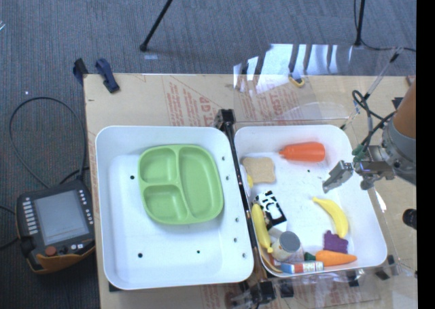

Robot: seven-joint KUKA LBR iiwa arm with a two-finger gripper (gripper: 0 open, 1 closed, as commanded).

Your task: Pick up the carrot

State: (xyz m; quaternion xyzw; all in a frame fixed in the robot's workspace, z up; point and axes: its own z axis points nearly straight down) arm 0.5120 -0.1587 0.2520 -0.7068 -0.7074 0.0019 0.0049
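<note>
A large orange carrot [304, 152] lies on its side near the back of the right bin [307, 132]. A smaller orange carrot-shaped piece [334, 258] with a green end rests at that bin's front right corner. My gripper [352, 180] hangs over the right side of this bin, to the right of and nearer than the large carrot, and apart from it. Its fingers [337, 176] are spread open with nothing between them.
The right bin also holds a toast slice [259, 169], two yellow bananas [333, 214] [258, 227], a purple piece [334, 241], a grey can [288, 242] and a black-and-white item [271, 207]. A green divided plate [181, 183] sits in the left bin [115, 233].
</note>
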